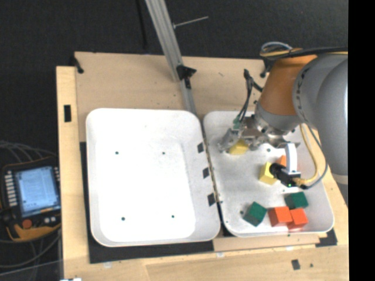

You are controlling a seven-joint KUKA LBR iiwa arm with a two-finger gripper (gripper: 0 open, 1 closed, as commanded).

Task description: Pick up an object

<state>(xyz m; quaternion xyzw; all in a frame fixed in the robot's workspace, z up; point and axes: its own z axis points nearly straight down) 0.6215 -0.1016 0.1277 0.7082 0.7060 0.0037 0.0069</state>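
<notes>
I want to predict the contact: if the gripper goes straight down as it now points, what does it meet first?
Most likely the yellow piece lying right under the gripper in the right bin. Depth is hard to judge from this slanted view.

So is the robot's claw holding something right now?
Gripper: low in the right bin, right at a yellow block; whether it is open, closed or holding the block cannot be told.

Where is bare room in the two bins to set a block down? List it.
Free: the floor of the left bin, wall to wall. In the right bin, a strip along its left wall, between the pincer and the green block. Crowded: its lower right corner with the orange blocks and the middle by the yellow block.
</notes>
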